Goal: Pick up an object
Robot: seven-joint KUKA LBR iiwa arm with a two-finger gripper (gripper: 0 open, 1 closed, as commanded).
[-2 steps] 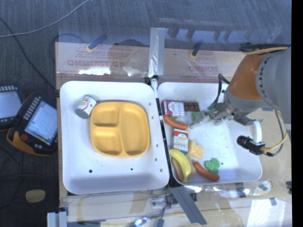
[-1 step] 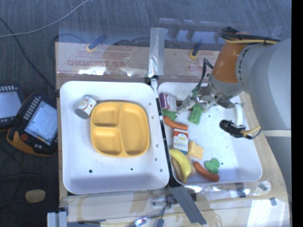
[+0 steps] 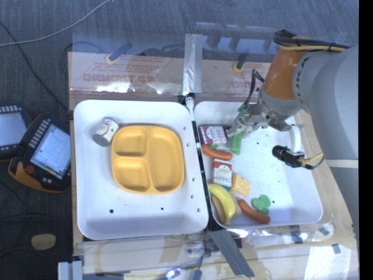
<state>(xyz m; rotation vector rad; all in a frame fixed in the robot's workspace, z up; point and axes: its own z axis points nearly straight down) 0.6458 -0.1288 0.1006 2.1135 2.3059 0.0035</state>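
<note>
In the right bin point(image 3: 291, 214), near its back wall, your gripper point(image 3: 240, 127) hangs low over the toys; whether it is released or clenched you cannot tell, the wrist hides it. A small green piece point(image 3: 236, 143) sits right under the tip, touching or just beside it, contact unclear. Along the bin's left side you have a dark red packet point(image 3: 213, 135), a hot dog point(image 3: 217, 153) just in front of it, a small carton point(image 3: 222, 173), a yellow cheese wedge point(image 3: 241, 185), a banana point(image 3: 222, 202), a second sausage point(image 3: 254, 212) and a green leafy toy point(image 3: 261, 202) touching it. In the left bin point(image 3: 93, 214) you get a yellow divided plate point(image 3: 147, 158) with a small can point(image 3: 105, 131) lying tilted at its back-left corner. A handheld pendant point(image 3: 44, 153) lies on the floor, well apart to the left.
</note>
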